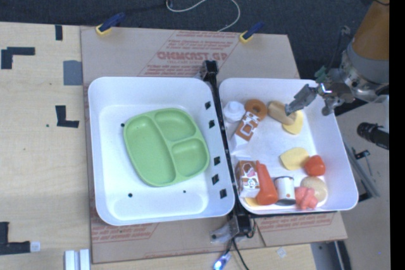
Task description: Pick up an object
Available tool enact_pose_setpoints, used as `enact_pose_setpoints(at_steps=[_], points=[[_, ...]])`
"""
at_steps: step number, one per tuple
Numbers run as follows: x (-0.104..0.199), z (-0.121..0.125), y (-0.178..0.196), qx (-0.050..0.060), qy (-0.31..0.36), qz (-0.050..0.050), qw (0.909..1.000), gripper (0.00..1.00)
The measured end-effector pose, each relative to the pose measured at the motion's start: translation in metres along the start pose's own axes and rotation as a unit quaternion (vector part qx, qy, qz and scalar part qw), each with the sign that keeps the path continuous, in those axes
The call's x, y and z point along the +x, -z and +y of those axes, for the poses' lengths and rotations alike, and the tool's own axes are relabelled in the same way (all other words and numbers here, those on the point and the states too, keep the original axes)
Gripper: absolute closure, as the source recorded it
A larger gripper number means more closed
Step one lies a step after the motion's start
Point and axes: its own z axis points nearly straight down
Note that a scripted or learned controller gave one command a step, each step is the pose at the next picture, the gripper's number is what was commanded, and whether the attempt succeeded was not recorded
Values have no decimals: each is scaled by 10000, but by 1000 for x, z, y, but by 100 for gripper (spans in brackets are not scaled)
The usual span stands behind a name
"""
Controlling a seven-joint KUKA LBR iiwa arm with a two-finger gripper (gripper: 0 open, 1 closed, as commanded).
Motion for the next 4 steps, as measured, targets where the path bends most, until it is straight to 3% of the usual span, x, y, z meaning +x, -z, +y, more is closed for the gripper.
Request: enact_pose_setpoints(at_steps=[1,2,3,4], points=[[1,1,7,25,13,5,10000,100],[77,-3,139,-69,44,-3,10000,100],[134,-34,80,31,25,3,10000,100],[191,-86,118,-8,37,1,10000,100]])
